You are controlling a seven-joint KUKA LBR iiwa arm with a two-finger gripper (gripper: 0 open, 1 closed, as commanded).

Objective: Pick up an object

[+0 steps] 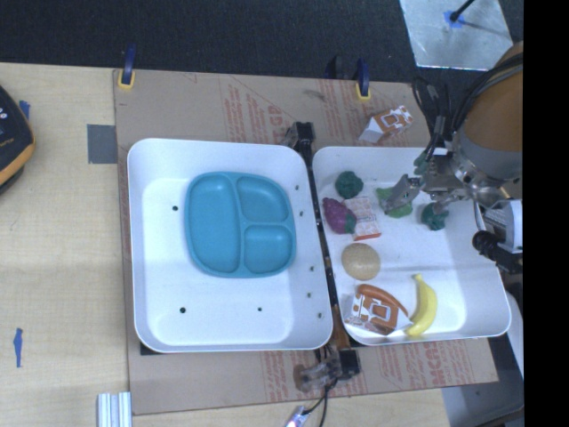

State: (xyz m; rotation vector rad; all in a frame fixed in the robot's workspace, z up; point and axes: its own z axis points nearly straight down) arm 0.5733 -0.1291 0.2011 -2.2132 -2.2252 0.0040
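The right bin (471, 278) holds several small items. In it lie a green broccoli piece (348, 184), a purple piece (337, 214), a pink and white packet (364, 218), a round tan bun (361, 260), a red and white packet (377, 308) and a yellow banana (425, 304). My gripper (425, 194) hangs low over the bin's far right part and is open. One finger is at a light green item (396, 203) and the other beside a dark green item (434, 217). Nothing shows between the fingers.
The left bin (151, 310) carries a blue divided plate (240, 223). A small orange and white carton (388, 124) lies on the cardboard behind the right bin. The grey arm with its cables (489, 123) comes in over the right bin's far right corner.
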